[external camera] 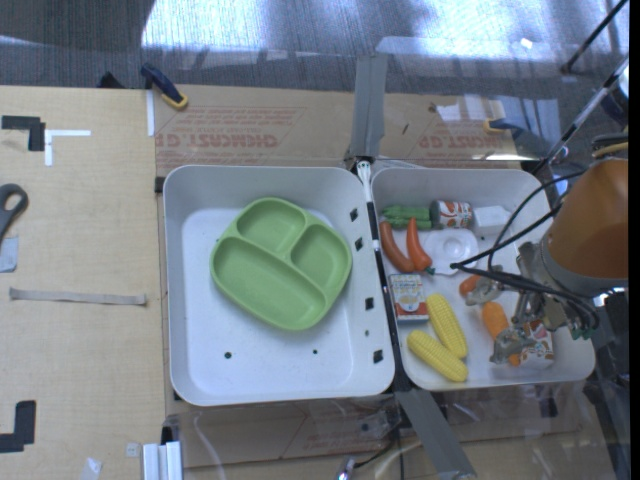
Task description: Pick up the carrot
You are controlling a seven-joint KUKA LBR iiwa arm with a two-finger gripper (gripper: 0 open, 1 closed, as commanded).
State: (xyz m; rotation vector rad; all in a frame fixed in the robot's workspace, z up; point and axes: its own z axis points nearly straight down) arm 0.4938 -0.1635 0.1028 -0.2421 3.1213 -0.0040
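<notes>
The carrot (493, 320) is a short orange piece lying in the right bin (500, 180), near its front right corner. My gripper (517, 336) hangs low right over the carrot's near end and hides part of it. A bit of orange shows just below the gripper. The grey arm with its orange band (600, 230) reaches in from the right, trailing black cables across the bin.
Two corn cobs (442, 336) lie just left of the carrot. Two red sausages (400, 248), a small packet (408, 296), a green item (405, 215), a small jar (453, 213) and a white box (491, 218) crowd the bin. A green divided plate (281, 263) sits in the left bin (190, 298).
</notes>
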